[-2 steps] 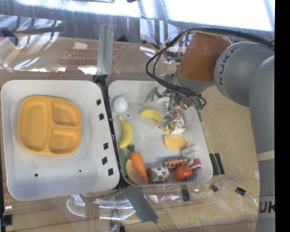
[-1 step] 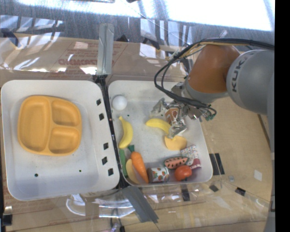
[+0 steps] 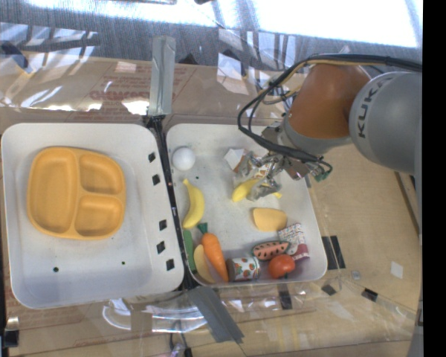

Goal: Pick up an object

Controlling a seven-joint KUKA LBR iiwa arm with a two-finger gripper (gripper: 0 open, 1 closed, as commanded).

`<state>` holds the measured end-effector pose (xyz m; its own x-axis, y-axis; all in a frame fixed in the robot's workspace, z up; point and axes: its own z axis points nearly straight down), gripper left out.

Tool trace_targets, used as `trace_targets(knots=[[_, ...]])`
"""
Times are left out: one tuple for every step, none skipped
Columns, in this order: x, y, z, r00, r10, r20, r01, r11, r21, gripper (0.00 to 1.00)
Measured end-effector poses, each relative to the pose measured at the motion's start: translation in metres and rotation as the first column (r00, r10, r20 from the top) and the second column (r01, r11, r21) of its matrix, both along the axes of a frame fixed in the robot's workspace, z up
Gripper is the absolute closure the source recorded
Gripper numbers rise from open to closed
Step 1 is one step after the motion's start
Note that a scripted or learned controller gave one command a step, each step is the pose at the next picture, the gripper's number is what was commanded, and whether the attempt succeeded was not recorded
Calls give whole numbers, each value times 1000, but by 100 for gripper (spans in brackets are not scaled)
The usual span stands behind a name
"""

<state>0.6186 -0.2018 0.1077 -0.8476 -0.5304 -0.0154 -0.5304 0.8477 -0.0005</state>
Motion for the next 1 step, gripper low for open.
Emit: trace_targets(knots=[[40,57,134,1000,25,0,-25,1000,-10,100]])
